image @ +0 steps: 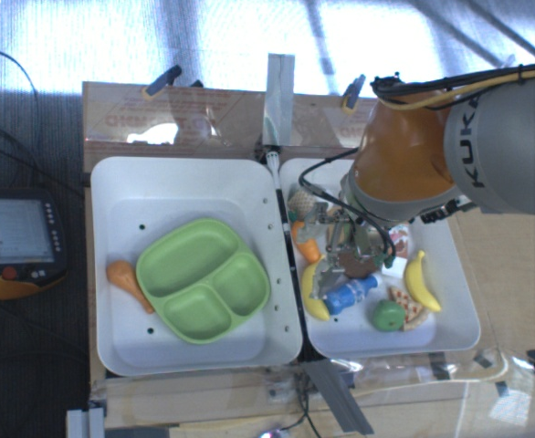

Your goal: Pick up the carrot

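End effector (348,245) low in right bin (459,331) amid toys; finger state cannot tell. Carrot (128,283) well apart in left bin (112,235), beside green plate (204,281). Approach step: next move crosses divider.

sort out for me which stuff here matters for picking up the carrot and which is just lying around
Belongs to the job:
carrot, left bin, beside the plate
gripper, over the right bin

Just lying about:
green plate
bananas
blue bottle
green round toy
pizza slice

Overhead slanted view of both bins (103,245)
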Action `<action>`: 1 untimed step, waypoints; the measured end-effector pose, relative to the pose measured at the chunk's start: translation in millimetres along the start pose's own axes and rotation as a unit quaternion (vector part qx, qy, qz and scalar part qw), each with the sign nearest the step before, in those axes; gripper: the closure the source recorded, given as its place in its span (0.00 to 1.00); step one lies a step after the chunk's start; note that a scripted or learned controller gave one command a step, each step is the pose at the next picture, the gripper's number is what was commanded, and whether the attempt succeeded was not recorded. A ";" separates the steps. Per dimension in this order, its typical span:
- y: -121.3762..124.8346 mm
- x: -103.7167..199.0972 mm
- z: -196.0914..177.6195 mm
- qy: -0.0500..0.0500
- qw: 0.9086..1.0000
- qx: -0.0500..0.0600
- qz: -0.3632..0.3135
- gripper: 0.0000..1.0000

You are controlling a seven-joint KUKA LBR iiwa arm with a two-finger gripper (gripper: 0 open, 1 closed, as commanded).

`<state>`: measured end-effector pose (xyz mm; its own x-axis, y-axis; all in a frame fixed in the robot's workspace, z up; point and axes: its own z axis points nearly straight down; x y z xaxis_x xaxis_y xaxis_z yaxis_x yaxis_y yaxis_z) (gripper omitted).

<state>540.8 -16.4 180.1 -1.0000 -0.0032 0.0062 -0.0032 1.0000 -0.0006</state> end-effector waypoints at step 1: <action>0.0 0.0 0.0 0.000 1.000 0.000 0.000 0.00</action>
<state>540.8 -16.4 180.1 -1.0000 -0.0032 0.0062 -0.0032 1.0000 -0.0006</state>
